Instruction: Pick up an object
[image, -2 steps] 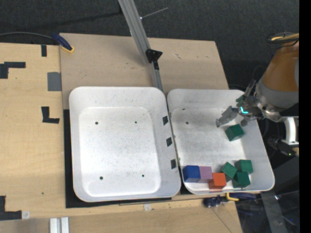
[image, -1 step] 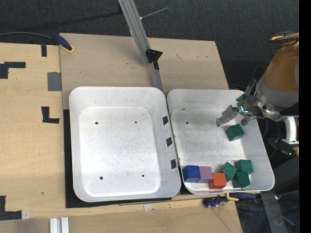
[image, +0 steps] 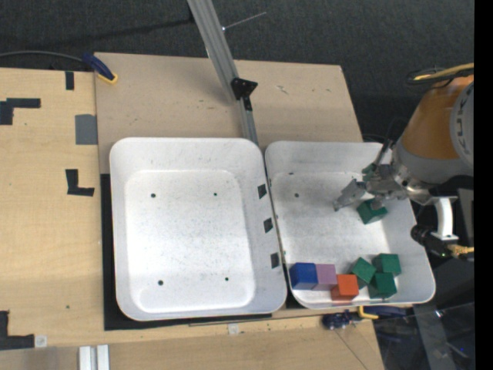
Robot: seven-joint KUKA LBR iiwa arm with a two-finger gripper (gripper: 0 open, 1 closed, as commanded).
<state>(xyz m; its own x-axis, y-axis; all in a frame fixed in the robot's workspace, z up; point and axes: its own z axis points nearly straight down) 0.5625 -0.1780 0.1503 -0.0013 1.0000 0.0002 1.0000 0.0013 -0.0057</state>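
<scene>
- Two shallow white bins sit side by side on the bench; the right bin [image: 308,168] is my landmark for everything else.
- Just to its left, rims touching, lies the left bin [image: 185,149], with small dark dots on its floor.
- Over the right bin's far right part hangs the gripper [image: 368,190], carried by the grey arm [image: 443,141] with its orange band, which comes in across the bin's right rim.
- One grey finger [image: 347,197] slants out toward the bin's middle; the other is hard to make out, so I cannot tell whether the hand is spread or closed.
- A green block [image: 372,212] lies on the right bin's floor just beside the gripper, partly under it; whether the fingers touch it I cannot tell.
- Along the right bin's near edge sits a row of blocks: a blue cube [image: 303,274] nearest the left bin, a pale purple cube [image: 326,274] touching it, then an orange cube [image: 347,285].
- Three more green blocks [image: 377,272] cluster in the right bin's near right corner, beside the orange cube.
- A grey metal pole [image: 216,37] slants away from the right bin's far left corner.
</scene>
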